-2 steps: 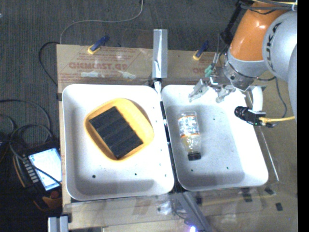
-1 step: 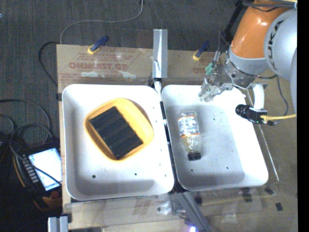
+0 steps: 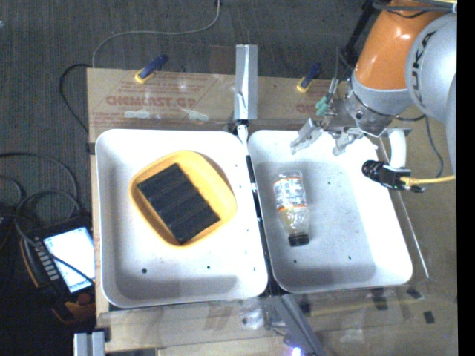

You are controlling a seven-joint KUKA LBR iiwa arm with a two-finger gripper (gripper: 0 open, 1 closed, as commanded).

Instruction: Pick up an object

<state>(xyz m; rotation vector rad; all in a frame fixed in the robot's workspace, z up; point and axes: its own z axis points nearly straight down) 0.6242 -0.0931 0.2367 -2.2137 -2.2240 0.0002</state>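
A clear plastic bottle [image 3: 290,206] is lying on its side in the right bin [image 3: 371,251], a little left of that bin's middle. Its long axis is running nearly straight toward and away from the camera, with the dark cap pointing at the near edge and the clear, crinkled body stretching toward the far edge. Any label on it is too small and glary for me to read.

The hand [image 3: 320,141] is hanging over the far edge of the right bin, well apart from the bottle and beyond its far end. Its two light fingers [image 3: 303,137] are standing spread, with nothing between them. Above it the orange band and grey arm [image 3: 415,50] are reaching in from the right, and a black fitting with a yellow cable [image 3: 386,173] is sitting just beside the wrist.

In the left bin [image 3: 119,273] a yellow dish [image 3: 215,176] is sitting tilted, holding a dark ribbed block [image 3: 178,202] whose long axis is slanting from far left to near right.

Behind both bins a cardboard sheet [image 3: 111,117] is lying flat on the bench, carrying reddish print that is too faint for me to make out. Two blue and yellow clamps [image 3: 151,68] are pinning its far edge. Grey letters are showing on the arm's casing at the right, cut off by the frame.
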